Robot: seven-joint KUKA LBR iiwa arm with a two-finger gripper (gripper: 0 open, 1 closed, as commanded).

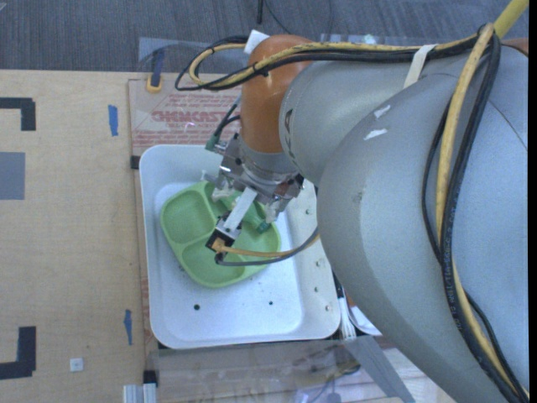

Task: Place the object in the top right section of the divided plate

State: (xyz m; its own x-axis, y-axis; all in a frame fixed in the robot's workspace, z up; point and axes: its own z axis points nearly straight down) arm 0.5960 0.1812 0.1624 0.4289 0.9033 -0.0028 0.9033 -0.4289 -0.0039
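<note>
one white bin (243, 316) sits in the middle of the frame, and we see a green divided plate (181, 222) lying in its upper left part, close to the bin's left wall. the plate is tilted to the frame's edges, with one long section along its left side and smaller sections toward its right and bottom. the grey arm (403, 191) fills the right half of the frame and reaches in to the left, its orange band (270, 91) standing above the bin's top edge. below that band the gripper (255, 205) hangs over the right side of the plate and covers the plate's upper right part. from this angle we cannot tell how far the gripper is open, nor whether it has hold of anything. we also cannot pick out the object itself; the wrist hides the spot under it. two small dark specks (197, 306) lie on the bare floor of the bin, below the plate. a cardboard sheet (180, 112) with red print lies under the bin's top edge. the wooden bench top (67, 250) spreads over the left of the frame, with black corner marks (21, 112) and a strip of blue tape (112, 120) on it.
</note>
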